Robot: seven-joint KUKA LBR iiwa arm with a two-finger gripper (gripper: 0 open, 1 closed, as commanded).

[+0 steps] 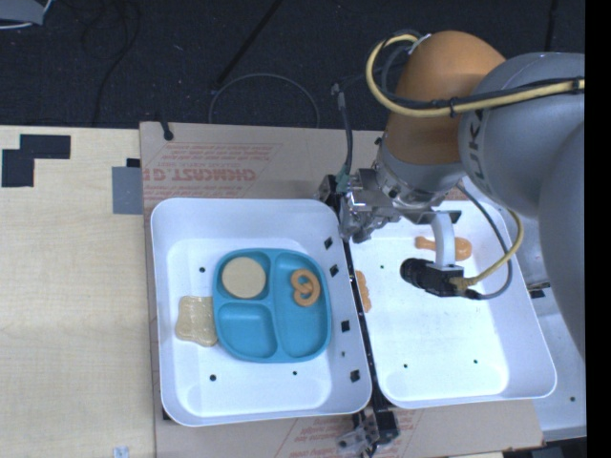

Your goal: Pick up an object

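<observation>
Orange elongated piece [462, 249] is being left lying at the right-hand shallow white bin's [477, 370] two o'clock; the metal gripper [356, 214] is being held at its eleven o'clock corner, spread or closed can't be told tbh.

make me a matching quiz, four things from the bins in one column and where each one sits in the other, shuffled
Things
1. round tan biscuit
2. pretzel
3. pale yellow slab
4. orange strip

Places
A. right bin, by its left wall
B. blue tray, top right compartment
C. left bin floor, left of the tray
D. blue tray, top left compartment

Pairs: 1-D, 2-B, 3-C, 4-A
</observation>
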